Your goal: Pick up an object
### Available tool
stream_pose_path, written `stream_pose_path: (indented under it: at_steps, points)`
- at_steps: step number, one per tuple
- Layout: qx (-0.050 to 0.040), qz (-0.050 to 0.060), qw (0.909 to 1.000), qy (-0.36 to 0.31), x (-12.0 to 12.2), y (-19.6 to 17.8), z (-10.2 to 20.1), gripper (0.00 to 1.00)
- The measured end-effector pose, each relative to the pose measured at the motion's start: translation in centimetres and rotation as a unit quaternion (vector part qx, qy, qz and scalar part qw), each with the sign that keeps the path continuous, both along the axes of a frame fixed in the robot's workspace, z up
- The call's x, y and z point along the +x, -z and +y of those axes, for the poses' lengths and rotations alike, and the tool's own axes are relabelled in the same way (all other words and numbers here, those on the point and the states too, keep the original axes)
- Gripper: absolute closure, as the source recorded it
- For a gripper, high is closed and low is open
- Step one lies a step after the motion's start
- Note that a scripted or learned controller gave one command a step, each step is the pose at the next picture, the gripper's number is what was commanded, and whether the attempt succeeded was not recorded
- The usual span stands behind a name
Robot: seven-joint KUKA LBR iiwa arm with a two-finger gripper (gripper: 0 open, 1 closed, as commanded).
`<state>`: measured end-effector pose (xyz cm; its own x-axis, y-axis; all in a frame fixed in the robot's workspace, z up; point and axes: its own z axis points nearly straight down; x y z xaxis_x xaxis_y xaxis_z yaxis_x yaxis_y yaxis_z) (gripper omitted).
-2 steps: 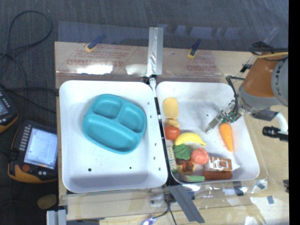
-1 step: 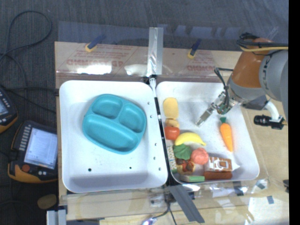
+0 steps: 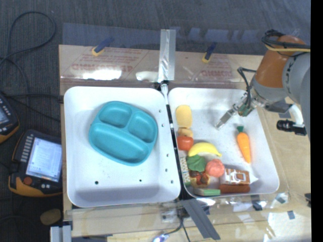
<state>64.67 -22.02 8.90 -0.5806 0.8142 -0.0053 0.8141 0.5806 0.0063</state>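
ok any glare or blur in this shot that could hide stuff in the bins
In the camera view, glare washes out the clear sheet behind the left bin and glints off the metal divider strip; the gripper looks soft and thin; the carrot and blue tray are evenly lit and sharp.

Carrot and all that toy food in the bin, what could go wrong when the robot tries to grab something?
The gripper hangs over bare bin floor, beside the carrot, so it might close on nothing. The banana, tomato and other food are crowded against the right bin's left wall, so the fingers may bump neighbours or the wall.
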Motion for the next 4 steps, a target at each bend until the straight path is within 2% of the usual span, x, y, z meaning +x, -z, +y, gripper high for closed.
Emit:
stream_pose_path:
  at_steps: [1, 2, 3, 4]
  points:
    - [-0.0019, -0.001, 1.0, -0.009, -5.6, -0.1, -0.3, 0.0]
    - [-0.0016, -0.003, 0.9973, 0.073, -6.6, -0.2, 3.7, 0.0]
    - [0.0017, -0.004, 0.9973, 0.074, -9.8, -0.3, 0.1, 0.0]
    - [-0.0001, -0.007, 0.9973, 0.074, -9.7, -1.3, 0.1, 1.0]
